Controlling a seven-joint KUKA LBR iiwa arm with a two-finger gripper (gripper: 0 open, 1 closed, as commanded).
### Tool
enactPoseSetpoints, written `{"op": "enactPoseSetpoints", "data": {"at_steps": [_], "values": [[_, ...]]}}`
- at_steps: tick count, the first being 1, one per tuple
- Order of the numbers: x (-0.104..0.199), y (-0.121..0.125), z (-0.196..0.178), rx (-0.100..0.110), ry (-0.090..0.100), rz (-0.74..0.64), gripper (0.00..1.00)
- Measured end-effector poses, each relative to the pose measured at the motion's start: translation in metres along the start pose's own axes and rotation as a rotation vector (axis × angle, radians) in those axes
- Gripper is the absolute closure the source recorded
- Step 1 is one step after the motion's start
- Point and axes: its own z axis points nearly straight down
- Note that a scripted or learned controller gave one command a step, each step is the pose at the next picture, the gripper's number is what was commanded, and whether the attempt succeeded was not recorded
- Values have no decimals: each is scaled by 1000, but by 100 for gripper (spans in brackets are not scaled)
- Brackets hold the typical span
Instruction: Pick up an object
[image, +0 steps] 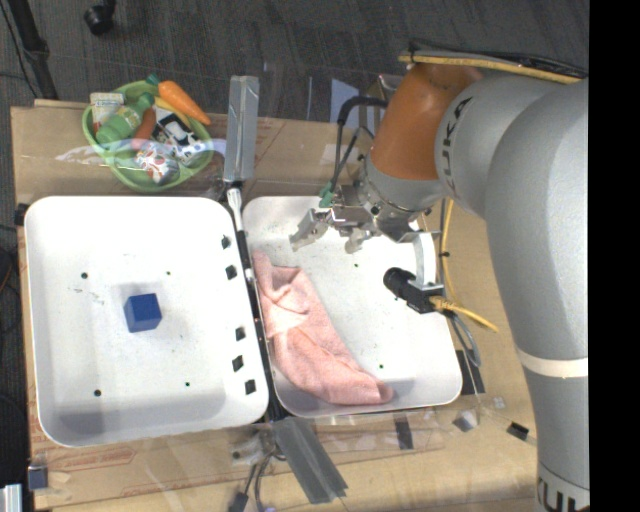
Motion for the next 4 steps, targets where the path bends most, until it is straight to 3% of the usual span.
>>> {"op": "enactPoseSetpoints", "data": {"at_steps": [1,2,3,4], "values": [[-26,-49,110,-3,0,-89,0],[-25,-49,101,-2,0,-93,100],[-15,-7,0,-4,-1,-138,100],[-27,7,75,0,-1,-43,100]]}}
